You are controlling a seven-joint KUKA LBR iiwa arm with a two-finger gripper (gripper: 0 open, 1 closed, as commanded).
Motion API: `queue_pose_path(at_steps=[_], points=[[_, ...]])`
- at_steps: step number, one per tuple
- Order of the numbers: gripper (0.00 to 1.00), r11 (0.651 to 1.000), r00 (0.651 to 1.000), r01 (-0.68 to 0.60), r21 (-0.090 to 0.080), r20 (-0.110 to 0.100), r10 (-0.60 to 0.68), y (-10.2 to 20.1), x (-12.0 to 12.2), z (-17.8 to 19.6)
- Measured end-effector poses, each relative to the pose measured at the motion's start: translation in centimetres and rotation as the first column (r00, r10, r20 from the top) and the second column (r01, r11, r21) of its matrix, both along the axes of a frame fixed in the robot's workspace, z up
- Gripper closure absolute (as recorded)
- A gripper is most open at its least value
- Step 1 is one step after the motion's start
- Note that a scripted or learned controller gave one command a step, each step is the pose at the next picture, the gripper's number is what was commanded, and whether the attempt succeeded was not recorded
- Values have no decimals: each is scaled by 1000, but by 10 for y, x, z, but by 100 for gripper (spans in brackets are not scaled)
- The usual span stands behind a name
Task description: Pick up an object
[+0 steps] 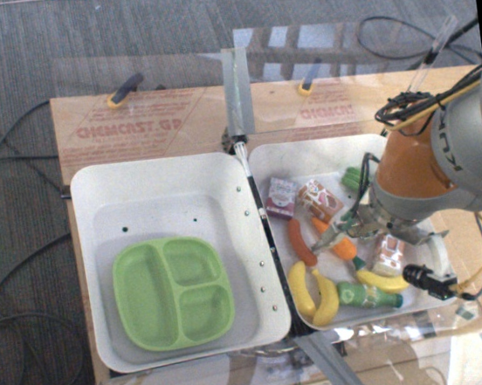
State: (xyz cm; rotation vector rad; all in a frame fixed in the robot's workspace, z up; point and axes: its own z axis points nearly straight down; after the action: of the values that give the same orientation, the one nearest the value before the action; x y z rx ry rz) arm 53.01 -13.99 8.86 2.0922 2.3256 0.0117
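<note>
My gripper [339, 234] is low in the right bin [306, 150], beside the carrot [343, 248] and the sausage [301, 243]; I cannot tell its state

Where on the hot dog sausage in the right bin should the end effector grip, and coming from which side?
Grip the sausage across its narrow middle, coming straight down. It lies flat and long, near the bin's left wall, its lower end close to the banana; the middle looks freest.
</note>
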Motion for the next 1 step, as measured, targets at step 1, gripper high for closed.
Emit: queue_pose_path(at_steps=[1], points=[[100,1000,1000,-1,3,-4,1,1,1,6]])
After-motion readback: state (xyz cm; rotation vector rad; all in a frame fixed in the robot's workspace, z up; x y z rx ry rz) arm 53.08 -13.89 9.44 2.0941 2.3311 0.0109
